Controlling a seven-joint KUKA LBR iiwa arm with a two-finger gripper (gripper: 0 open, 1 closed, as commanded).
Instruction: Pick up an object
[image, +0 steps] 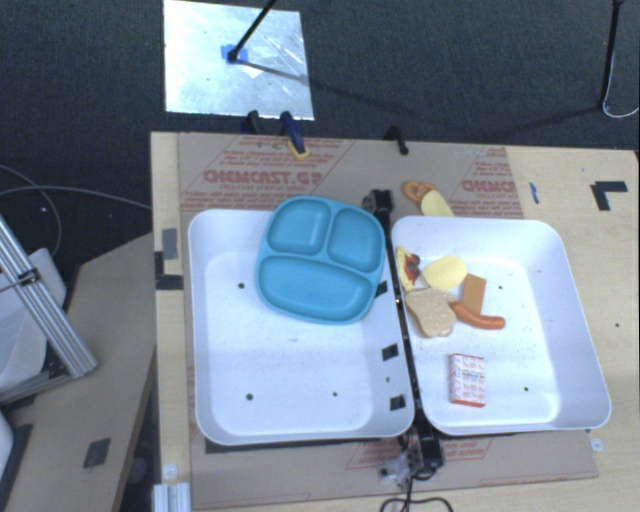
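The right bin (560, 300) holds a cluster of toy food near its left side: a yellow piece (445, 271), a tan bread slice (431, 313), an orange-brown block (473, 292), a red-orange sausage (478, 319) and a small red-and-yellow piece (408, 268) against the wall. A small red-and-white box (467, 380) lies apart, toward the bin's front. A blue divided plate (322, 259) rests at the back of the left bin (220, 330), its right edge by the wall between the bins.
Behind the right bin, on the cardboard (470, 175), lie a yellow piece (436, 204) and a brown piece (415, 189). A blue clamp (292, 133) sits at the bench's back edge. An aluminium frame (40, 300) stands at the left.
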